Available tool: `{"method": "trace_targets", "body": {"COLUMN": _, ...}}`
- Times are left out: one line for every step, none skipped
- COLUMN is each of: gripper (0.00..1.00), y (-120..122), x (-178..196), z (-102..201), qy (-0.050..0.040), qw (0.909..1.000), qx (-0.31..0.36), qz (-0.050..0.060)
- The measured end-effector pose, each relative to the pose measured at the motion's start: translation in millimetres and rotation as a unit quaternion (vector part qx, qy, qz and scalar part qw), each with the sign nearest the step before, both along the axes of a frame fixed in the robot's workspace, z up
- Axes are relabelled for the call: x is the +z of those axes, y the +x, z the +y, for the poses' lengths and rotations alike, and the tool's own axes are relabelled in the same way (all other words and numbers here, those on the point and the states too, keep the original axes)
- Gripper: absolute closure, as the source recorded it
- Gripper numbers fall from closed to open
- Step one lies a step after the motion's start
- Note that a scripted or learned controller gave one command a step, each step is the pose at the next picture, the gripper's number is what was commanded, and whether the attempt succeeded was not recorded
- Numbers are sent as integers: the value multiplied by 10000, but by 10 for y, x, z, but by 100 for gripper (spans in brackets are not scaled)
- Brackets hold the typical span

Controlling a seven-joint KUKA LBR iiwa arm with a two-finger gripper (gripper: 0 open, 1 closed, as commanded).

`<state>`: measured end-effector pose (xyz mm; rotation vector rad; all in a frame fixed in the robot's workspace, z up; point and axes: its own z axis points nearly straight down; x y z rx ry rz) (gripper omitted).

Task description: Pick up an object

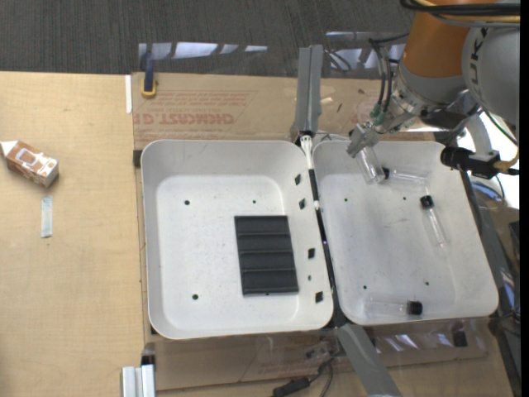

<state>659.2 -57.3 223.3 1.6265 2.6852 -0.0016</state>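
Observation:
A black ribbed rectangular block (266, 255) lies flat in the middle of the left bin (165, 304). The right bin (471, 296) holds three clear tubes with black caps: one (432, 218) at centre right, one (398, 308) near the front wall, and one (390, 174) at the back. My gripper (367, 149) hangs over the back left corner of the right bin, its tip right by the back tube. The grey arm with its orange band (450, 19) comes down from the upper right.
A small orange and white carton (31, 164) and a pale strip (46, 218) lie on the wooden bench left of the bins. Printed cardboard (198, 110) sits behind the left bin. A grey metal post (308, 89) stands between the bins at the back.

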Motion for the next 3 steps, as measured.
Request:
{"method": "trace_targets", "body": {"gripper": 100, "y": 0, "x": 179, "z": 358, "qy": 0, "qw": 9999, "qx": -171, "qz": 1}}
{"method": "trace_targets", "body": {"gripper": 100, "y": 4, "x": 260, "z": 355, "qy": -13, "qw": 9999, "qx": -160, "qz": 1}}
{"method": "trace_targets", "body": {"gripper": 100, "y": -5, "x": 111, "z": 139, "qy": -2, "qw": 9995, "qx": -300, "qz": 12}}
